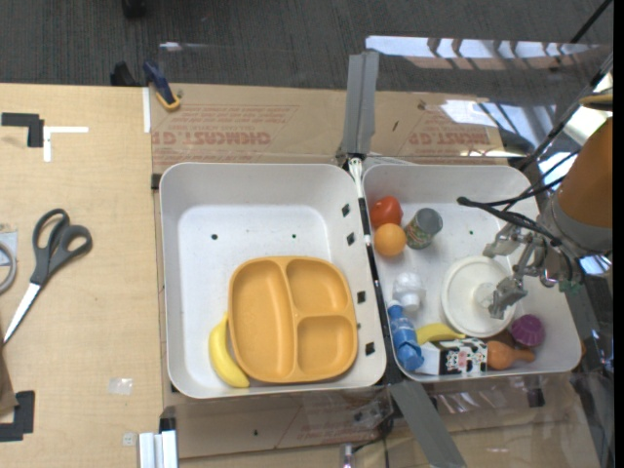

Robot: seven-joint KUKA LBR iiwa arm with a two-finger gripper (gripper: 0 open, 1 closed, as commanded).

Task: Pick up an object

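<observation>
Nearest the lens, the gripper (511, 283) was seen spread over the white plate (470, 295); a straight descent onto its rim was judged best.

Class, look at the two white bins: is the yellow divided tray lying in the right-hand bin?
No. The yellow divided tray lies in the left bin, with a banana at its lower left edge.

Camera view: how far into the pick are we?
Done: the hand is down in the right bin, over the white plate. In hand: nothing visibly held. Left: grasp and lift an object; orange, tomato and can sit untouched.
</observation>
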